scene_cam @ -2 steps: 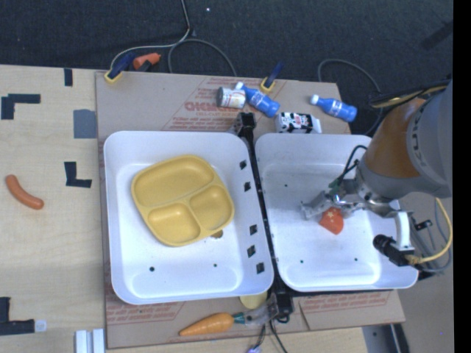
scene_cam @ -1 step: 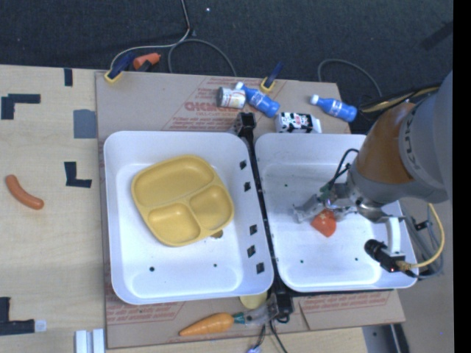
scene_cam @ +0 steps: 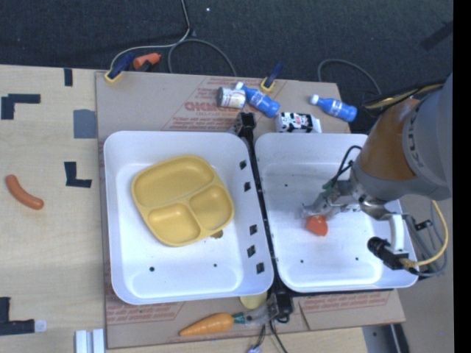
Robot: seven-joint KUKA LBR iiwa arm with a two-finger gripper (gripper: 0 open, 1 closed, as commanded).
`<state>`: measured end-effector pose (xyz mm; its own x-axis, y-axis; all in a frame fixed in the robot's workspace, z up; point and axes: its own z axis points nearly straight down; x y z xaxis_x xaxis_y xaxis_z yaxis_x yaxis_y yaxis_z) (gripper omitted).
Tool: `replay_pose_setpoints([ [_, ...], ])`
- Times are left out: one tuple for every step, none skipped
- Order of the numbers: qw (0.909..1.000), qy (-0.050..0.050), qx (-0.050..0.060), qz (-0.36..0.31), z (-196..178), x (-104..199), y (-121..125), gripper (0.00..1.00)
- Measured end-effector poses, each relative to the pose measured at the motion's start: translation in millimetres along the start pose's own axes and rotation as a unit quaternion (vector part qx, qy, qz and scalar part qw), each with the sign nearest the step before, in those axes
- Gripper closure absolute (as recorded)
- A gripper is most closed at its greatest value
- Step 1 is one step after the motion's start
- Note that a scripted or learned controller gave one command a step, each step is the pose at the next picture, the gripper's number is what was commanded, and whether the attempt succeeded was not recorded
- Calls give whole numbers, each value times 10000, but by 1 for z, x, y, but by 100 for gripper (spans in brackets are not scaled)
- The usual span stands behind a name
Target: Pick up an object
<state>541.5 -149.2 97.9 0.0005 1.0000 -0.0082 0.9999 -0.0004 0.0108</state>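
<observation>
My two-finger gripper (scene_cam: 321, 210) is positioned low inside the right shallow white plastic bin (scene_cam: 294, 271), near the bin's centre. The grey arm with its orange band (scene_cam: 390, 149) enters from the right and covers the bin's right portion.

Target object: a small rounded orange-red item (scene_cam: 317, 226), possibly a toy tomato, lying on the bin floor. It sits directly below my fingertips, touching or very nearly touching them. The item is on the floor, not lifted.

Finger state: the fingers are small and dark against the wrist hardware, and I cannot tell whether they stand wide or narrow. I cannot confirm the item is between them.

Reference positions, all relative to my gripper:
- Left, across the black central divider (scene_cam: 252, 197): the left shallow white plastic bin (scene_cam: 118, 219), holding a yellow three-compartment plastic tray (scene_cam: 182, 199).
- Above and left, on the brown cardboard beyond the bins: a white-and-blue plastic bottle (scene_cam: 250, 98) lying on its side.
- Directly above, beyond the bin rim: a small black-and-white carton (scene_cam: 298, 123).
- Above and slightly right: a second blue plastic bottle with a white cap (scene_cam: 335, 108).
- Below and left, outside the bins: an orange toy carrot (scene_cam: 208, 324).
- Far left, on the wooden bench: an orange-red sausage-shaped toy (scene_cam: 24, 193).
</observation>
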Motion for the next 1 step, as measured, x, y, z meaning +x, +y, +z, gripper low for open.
replay_pose_setpoints([
  [10000, 55, 23, -49, -92, 80, -10, 100],
])
